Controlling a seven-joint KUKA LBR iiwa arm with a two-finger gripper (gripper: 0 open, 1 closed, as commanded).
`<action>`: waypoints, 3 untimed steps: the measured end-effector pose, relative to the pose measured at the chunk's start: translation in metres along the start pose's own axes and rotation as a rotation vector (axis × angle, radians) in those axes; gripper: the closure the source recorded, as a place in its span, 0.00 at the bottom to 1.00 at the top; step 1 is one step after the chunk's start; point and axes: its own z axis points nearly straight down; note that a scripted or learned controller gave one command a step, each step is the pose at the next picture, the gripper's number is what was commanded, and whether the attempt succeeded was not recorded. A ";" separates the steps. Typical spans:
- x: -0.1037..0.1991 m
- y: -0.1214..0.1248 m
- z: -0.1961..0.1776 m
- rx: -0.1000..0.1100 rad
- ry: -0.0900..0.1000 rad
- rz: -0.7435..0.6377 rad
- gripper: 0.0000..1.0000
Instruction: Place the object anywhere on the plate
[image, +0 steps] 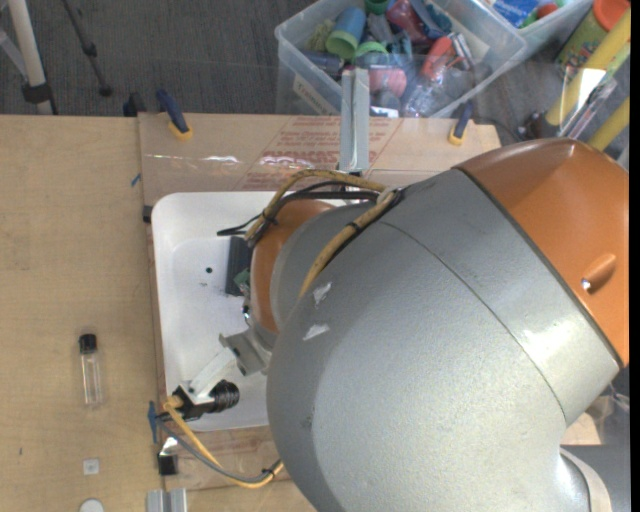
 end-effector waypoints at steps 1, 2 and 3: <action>-0.003 0.000 0.010 0.007 -0.006 -0.516 1.00; 0.030 0.017 -0.020 0.008 -0.013 -0.802 1.00; 0.007 0.006 0.004 0.016 -0.013 -1.269 1.00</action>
